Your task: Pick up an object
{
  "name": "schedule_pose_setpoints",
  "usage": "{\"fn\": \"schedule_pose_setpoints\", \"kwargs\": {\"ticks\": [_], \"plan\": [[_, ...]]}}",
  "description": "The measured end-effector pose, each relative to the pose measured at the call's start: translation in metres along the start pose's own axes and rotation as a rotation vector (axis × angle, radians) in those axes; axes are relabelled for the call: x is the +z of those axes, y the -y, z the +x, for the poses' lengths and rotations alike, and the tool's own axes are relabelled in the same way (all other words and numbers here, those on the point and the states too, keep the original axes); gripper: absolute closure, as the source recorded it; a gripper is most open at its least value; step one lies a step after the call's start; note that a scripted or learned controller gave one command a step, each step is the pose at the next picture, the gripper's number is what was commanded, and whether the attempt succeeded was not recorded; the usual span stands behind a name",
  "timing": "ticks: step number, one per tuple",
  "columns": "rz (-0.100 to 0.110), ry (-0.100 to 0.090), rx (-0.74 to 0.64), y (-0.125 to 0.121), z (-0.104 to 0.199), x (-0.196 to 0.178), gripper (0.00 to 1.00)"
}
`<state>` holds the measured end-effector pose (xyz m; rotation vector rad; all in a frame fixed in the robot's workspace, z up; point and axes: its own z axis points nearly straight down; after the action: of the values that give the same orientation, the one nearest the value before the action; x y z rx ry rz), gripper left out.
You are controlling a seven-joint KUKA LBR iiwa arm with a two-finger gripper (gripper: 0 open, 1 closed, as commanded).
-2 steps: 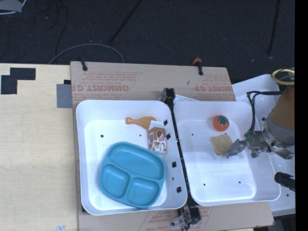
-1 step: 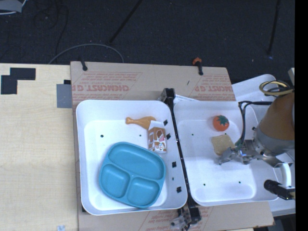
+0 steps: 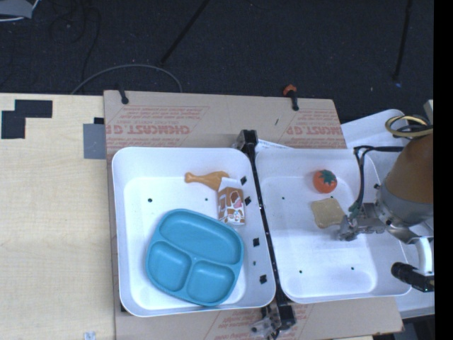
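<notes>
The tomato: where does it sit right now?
In the camera view the tomato lies in the right bin, near its back wall, just behind the tan sponge.

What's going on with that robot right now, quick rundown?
Hand low in right bin, beside tan slice. Nothing seen gripped. Red tomato close behind slice. Blue tray in left bin.

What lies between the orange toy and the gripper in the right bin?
In the camera view, a tan flat piece lies between the orange toy and the gripper, on the right bin's white floor.
</notes>
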<state>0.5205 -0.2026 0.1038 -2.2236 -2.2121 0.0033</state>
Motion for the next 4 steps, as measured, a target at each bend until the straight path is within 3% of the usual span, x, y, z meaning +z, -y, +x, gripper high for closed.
{"fn": "schedule_pose_setpoints", "kwargs": {"ticks": [1, 3, 4], "plan": [[-0.004, 0.002, 0.000, 0.010, -0.004, -0.055, 1.00], [-0.005, 0.002, -0.007, 0.002, -0.004, -0.131, 1.00], [-0.003, -0.001, -0.011, -0.005, 0.054, -0.135, 1.00]]}}
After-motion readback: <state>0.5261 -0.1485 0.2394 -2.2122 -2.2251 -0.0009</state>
